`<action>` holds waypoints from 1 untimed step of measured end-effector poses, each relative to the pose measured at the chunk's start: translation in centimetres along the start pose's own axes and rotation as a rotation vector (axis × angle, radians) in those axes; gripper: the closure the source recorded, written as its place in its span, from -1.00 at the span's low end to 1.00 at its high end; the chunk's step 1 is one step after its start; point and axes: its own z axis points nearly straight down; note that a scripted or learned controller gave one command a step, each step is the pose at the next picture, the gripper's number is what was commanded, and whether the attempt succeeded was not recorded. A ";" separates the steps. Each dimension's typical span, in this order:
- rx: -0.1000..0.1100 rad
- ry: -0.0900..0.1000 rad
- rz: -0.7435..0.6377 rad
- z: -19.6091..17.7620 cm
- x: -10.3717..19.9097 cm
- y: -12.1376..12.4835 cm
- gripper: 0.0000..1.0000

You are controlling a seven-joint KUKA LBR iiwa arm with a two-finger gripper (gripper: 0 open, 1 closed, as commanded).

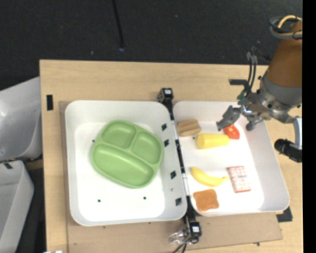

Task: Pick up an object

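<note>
In the camera view, the gripper [233,121] hangs low over the far part of the right bin [271,157], at the end of the arm [284,67] that reaches in from the right. Directly at its tip sits a small red piece [232,132], partly hidden by the dark finger in front of it; whether the fingers are spread or pressed together I cannot tell, nor whether they touch the piece. My guess is that this red piece is the nearest candidate for a pick: it lies just under and slightly toward the near side of the tip, so the coming move would be almost straight down. Just beside it, to the left, lies a yellow block [213,140] with its long axis running left to right across the bin, and farther left a tan block [189,127] rests close to the divider between the bins. Toward the near side of the right bin lie a banana [207,177], curved and stretched left to right, a pink patterned card [238,178] to its right, and an orange-brown square [206,200] near the front corner. The left bin [79,194] holds a green divided plate [127,153] with three compartments, lying flat and well apart from the gripper.
</note>
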 end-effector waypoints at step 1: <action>0.004 -0.003 0.003 4.4 -0.6 0.4 -1.00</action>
